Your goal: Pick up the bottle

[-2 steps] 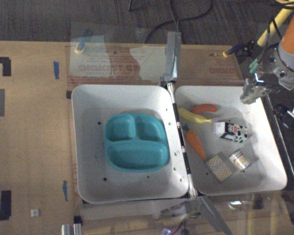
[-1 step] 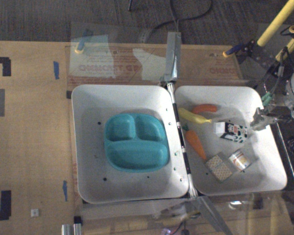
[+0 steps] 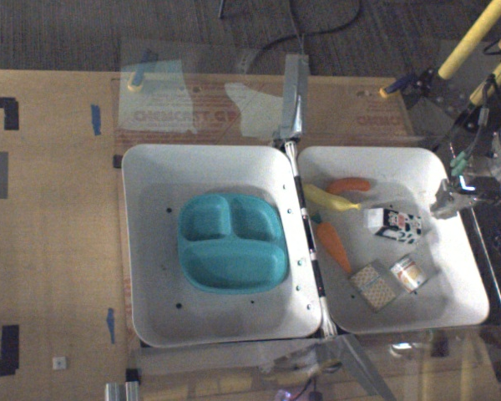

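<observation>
A small clear bottle (image 3: 407, 273) with amber contents lies in the right bin (image 3: 463, 295), toward its front right. My gripper (image 3: 449, 200) hangs over that bin's right edge, up and to the right of the bottle and well apart from it. Nothing shows in its grasp. The grey arm (image 3: 483, 164) comes in from the right behind it.
Also in the right bin are a cow-patterned carton (image 3: 396, 224), a yellow banana (image 3: 327, 199), an orange piece (image 3: 349, 185), a carrot (image 3: 334, 246) and a checkered block (image 3: 374, 286) just left of the bottle. The left bin (image 3: 146, 224) holds a teal divided plate (image 3: 231, 242).
</observation>
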### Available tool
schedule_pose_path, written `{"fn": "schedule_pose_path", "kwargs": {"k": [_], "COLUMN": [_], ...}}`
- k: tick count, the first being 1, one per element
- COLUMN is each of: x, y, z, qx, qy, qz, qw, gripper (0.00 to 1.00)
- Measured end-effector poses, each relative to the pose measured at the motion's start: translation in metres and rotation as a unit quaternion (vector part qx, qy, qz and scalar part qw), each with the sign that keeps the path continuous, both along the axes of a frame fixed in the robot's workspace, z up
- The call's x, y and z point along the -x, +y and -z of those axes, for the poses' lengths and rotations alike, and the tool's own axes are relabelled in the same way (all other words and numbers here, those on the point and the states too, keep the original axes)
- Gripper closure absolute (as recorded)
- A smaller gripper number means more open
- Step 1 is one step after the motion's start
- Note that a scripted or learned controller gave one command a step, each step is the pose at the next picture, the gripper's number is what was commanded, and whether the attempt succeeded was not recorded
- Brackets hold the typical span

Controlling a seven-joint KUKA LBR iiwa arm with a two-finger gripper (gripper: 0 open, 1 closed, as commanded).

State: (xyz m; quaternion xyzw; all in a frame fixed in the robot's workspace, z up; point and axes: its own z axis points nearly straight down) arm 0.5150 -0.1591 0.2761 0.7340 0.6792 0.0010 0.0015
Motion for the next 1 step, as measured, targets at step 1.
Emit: {"fn": "schedule_pose_path", "kwargs": {"k": [1], "x": [-0.0006], "y": [-0.0013], "z": [-0.0102], "qx": [0.0004], "qy": [-0.001], "qz": [0.001], "qw": [1.0], "gripper": [1.0]}}
